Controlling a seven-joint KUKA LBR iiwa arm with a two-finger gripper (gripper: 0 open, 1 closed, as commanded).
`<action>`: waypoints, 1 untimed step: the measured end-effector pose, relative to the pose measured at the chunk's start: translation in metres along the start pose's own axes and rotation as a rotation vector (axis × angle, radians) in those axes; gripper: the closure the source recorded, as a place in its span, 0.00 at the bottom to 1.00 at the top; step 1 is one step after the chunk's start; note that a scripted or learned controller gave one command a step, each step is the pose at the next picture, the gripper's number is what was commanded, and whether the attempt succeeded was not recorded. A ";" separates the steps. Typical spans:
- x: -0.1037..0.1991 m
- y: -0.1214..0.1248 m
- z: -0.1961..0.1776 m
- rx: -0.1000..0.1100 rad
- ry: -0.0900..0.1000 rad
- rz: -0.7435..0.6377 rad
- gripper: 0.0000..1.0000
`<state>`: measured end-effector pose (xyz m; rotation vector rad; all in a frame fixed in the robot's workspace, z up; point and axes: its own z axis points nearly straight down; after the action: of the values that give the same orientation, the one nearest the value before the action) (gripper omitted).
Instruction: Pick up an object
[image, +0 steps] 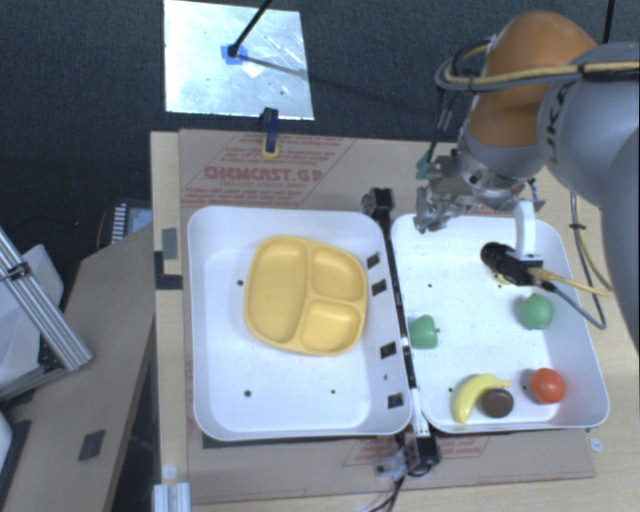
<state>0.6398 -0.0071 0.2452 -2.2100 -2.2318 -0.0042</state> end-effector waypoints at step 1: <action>0.045 0.001 0.007 0.000 0.000 0.001 1.00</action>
<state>0.6406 0.0375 0.2383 -2.2108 -2.2313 -0.0035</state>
